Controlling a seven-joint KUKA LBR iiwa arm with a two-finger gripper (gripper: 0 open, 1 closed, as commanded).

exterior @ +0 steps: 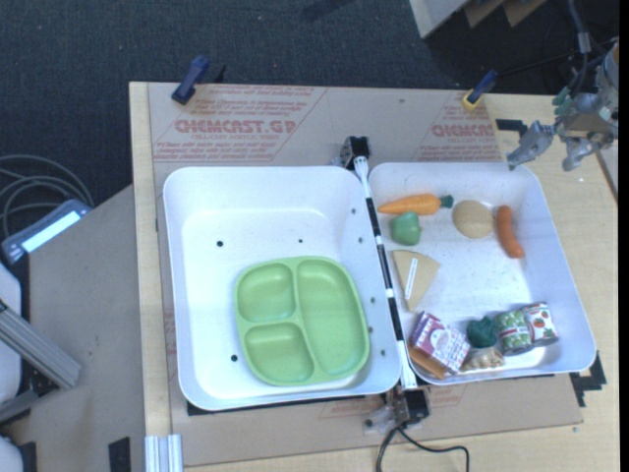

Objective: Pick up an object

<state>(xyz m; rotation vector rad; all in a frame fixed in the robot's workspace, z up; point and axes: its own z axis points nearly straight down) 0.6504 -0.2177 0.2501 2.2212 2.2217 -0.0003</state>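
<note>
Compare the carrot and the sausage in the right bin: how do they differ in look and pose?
The carrot is bright orange with a green tip at its right end; the sausage is a darker red-orange with no tip. The carrot lies nearly level across the view, by the divider; the sausage lies steeply slanted, near the bin's right side. The carrot tapers to a point; the sausage has rounded ends. Both are long, slim toy foods lying flat in the right bin.

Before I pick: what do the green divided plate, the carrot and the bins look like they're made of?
Green divided plate: likely moulded plastic, matte, uniform colour with soft rounded dividers. Carrot: probably a plastic toy, its orange too smooth and even for real food. Both white bins: seemingly thin formed plastic, slightly glossy, with rounded rims and corners.
</note>
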